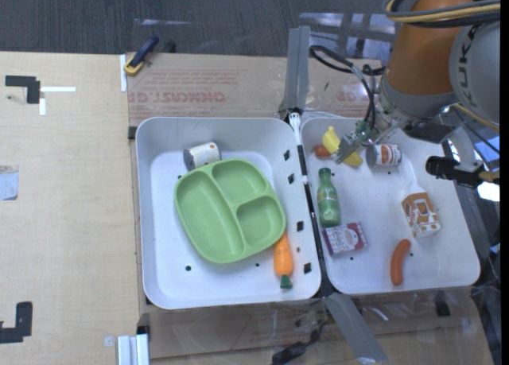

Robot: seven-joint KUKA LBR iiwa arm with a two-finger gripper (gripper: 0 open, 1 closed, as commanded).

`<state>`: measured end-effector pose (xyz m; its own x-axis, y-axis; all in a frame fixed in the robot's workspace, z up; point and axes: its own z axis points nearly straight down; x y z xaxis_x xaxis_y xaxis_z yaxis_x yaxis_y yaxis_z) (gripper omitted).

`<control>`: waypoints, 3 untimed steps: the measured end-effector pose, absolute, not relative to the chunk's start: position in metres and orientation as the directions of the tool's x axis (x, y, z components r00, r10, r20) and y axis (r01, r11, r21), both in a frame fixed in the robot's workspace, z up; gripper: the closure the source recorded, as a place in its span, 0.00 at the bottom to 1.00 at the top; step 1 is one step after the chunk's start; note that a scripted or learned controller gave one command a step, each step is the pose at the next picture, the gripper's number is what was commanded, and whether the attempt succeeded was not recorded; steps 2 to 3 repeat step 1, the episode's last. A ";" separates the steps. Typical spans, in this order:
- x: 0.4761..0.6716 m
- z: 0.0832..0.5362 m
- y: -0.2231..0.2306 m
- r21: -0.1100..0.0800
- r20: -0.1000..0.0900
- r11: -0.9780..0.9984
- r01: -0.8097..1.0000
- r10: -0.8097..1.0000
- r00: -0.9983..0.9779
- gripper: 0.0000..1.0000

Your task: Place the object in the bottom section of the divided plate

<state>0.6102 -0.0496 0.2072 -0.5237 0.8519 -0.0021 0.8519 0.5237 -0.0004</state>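
Your hand (pixel 352 151) is hovering over a yellow banana (pixel 333 141), grip state unclear; the green divided plate (pixel 230 209) is lying well left; cardboard reading "CHEMCAST"

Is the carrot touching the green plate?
Touching, as far as the camera view shows: the carrot lies against the plate's lower right rim with no white bin floor between them.

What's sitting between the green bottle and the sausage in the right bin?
In the camera view, a maroon packet lies flat between the green bottle and the sausage, apart from both; bare bin floor fills the rest.
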 end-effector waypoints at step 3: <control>0.599 0.236 0.033 0.000 -0.002 0.691 0.722 0.722 -0.691 1.00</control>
